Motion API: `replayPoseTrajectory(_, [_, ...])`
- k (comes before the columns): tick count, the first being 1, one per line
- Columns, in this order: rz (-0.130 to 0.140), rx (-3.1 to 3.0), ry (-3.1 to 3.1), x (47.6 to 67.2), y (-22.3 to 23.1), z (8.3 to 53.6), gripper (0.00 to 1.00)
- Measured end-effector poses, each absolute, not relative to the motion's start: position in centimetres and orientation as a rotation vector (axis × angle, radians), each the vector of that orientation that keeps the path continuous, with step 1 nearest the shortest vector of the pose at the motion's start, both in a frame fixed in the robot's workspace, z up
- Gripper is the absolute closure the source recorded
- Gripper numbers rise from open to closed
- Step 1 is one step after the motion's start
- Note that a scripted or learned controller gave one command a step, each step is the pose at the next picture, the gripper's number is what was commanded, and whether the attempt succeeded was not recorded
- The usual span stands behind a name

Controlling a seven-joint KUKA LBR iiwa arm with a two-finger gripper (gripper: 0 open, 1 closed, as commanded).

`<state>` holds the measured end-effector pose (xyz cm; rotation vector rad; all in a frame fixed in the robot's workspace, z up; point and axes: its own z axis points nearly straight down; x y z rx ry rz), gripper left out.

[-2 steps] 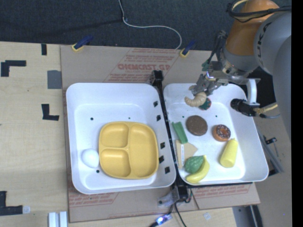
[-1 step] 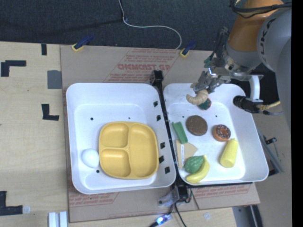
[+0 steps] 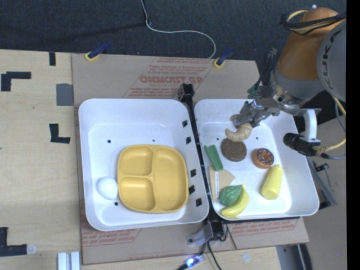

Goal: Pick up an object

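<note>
My gripper [image 3: 246, 117] hangs in the upper part of the right bin [image 3: 292, 207], right over the top end of a tan croissant [image 3: 238, 133]. Whether it touches the croissant I cannot tell. Just below lies a brown round cookie [image 3: 233, 150]. A glazed donut [image 3: 262, 157] and a yellow corn-like piece [image 3: 272, 183] sit to the right. A green stick [image 3: 214, 157], a pale cheese wedge [image 3: 224, 179], a green leafy piece [image 3: 230, 194] and a banana [image 3: 237, 206] lie along the bin's left and front.
The left bin [image 3: 93, 120] holds a yellow divided plate [image 3: 152, 178] and a white egg [image 3: 107, 187] at its front left. A black divider [image 3: 194, 145] runs between the bins. The arm's grey body and orange band [image 3: 306, 44] fill the upper right.
</note>
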<state>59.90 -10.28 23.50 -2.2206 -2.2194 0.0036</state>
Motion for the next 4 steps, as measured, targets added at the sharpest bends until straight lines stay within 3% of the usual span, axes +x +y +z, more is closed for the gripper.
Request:
replayPoseTrajectory(1, [0.006,-2.219,-2.217,53.9,-9.2,23.4,1.0])
replayPoseTrajectory(2, [0.006,-2.219,-2.217,49.6,-8.2,22.6,1.0])
replayPoseTrajectory(4, [0.001,-2.22,-2.222,48.5,-9.5,22.5,1.0])
